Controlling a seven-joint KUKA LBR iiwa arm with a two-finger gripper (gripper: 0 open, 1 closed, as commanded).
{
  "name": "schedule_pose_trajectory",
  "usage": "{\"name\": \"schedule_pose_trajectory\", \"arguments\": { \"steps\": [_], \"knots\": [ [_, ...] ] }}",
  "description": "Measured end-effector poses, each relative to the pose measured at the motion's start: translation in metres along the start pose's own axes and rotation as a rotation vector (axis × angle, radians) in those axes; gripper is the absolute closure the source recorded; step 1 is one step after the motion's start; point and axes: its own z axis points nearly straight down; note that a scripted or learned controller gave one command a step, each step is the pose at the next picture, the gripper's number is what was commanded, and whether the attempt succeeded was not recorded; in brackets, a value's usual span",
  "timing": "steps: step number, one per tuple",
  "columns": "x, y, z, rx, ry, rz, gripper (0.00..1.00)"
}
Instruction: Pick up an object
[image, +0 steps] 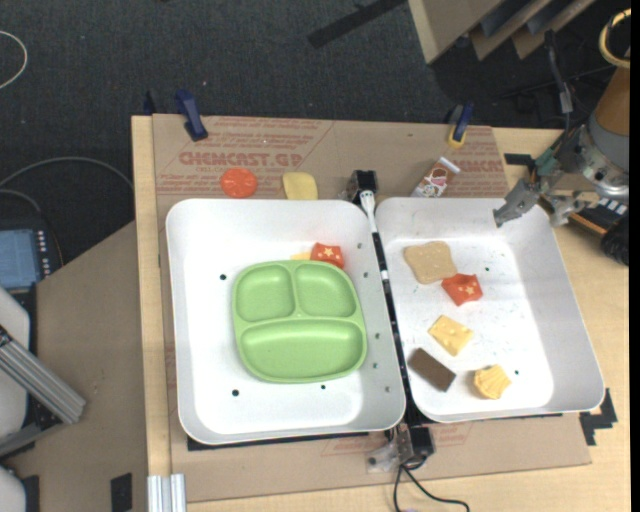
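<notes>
The gripper (512, 208) hangs at the upper right of the frame, over the top rim of the right bin (560, 300), with the arm (605, 150) reaching in from the right edge. Whether it is open or shut cannot be told; nothing shows in its grasp.

The pickable things lie below and left of it in the right bin: a tan slice (429, 261) near the top left of that bin, a red piece (462, 289) just beside it, a yellow block (449, 334) in the middle, a brown block (432, 369) near the lower left, and a yellow lump (490, 381) near the bottom. In the left bin (190, 300) sits a green tray (297, 320), with another red piece (327, 254) touching its upper edge.

By my reading this is the approach step: no thing is chosen or touched yet. The next move calls for shifting toward the frame's centre over one piece, the tan slice or red piece being nearest, then lowering straight onto it. The red piece sits close to the slice, so the descent needs a clear side.
</notes>
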Motion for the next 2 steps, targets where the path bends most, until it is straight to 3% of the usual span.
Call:
{"name": "schedule_pose_trajectory", "arguments": {
  "steps": [1,2],
  "knots": [
    [0.083,-0.06,0.101,0.015,0.007,-0.005,0.0],
    [0.046,-0.02,0.145,-0.004,-0.001,0.001,0.0]
  ]
}}
